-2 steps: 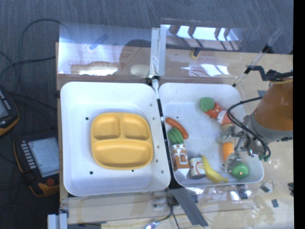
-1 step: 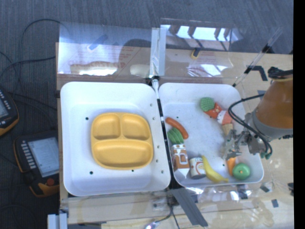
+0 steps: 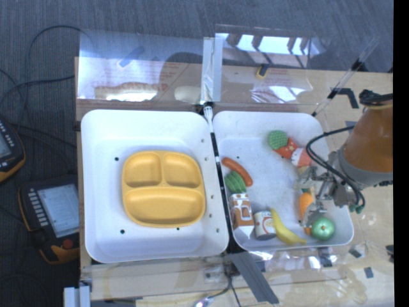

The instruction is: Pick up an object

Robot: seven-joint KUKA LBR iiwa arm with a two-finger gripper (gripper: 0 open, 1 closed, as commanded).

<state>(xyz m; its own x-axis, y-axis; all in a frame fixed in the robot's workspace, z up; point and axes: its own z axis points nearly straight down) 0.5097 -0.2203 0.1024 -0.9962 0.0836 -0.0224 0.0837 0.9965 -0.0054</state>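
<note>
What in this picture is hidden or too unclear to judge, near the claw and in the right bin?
- The claw, camera view: its tip is blurred and lost among cables and toys; open or shut cannot be judged.
- The carrot: partly covered by the claw, so contact is unclear.
- The small can and the box: labels too small to read.
- The arm: cut off by the right edge.

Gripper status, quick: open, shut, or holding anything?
Gripper: low in the right bin, over the carrot and green apple; whether it is open, shut or holding cannot be told.
</note>
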